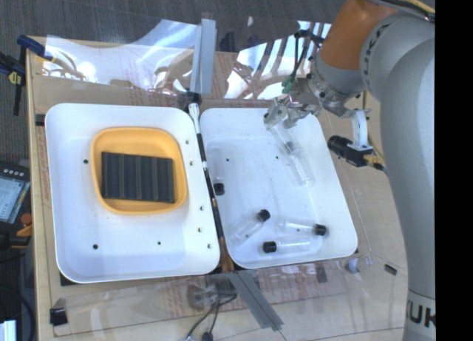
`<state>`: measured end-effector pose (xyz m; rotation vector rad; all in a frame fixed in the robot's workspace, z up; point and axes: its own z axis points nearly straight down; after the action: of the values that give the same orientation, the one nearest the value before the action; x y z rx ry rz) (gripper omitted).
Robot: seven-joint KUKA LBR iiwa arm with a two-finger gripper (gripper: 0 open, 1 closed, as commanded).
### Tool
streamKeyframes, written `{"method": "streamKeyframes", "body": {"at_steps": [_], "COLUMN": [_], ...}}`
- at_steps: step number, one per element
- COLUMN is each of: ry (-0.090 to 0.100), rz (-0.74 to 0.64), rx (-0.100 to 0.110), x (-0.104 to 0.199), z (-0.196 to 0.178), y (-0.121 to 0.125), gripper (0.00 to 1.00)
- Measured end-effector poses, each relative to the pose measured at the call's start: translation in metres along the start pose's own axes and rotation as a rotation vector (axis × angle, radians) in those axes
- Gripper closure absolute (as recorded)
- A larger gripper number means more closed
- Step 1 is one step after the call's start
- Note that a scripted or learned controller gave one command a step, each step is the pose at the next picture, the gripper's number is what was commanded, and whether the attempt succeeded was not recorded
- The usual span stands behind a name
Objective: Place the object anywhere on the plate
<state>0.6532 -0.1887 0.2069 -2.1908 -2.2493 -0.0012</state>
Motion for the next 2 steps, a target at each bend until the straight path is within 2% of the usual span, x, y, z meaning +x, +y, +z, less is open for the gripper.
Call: {"method": "streamKeyframes", "body": {"at_steps": [1, 2], "ry": [-0.001, 0.001], "rz": [-0.149, -0.363], "rx": [0.005, 0.005], "x": [0.031, 0.096], "z": [0.043, 0.055], "y": [-0.059, -0.175], "gripper": [1.0, 1.0]}}
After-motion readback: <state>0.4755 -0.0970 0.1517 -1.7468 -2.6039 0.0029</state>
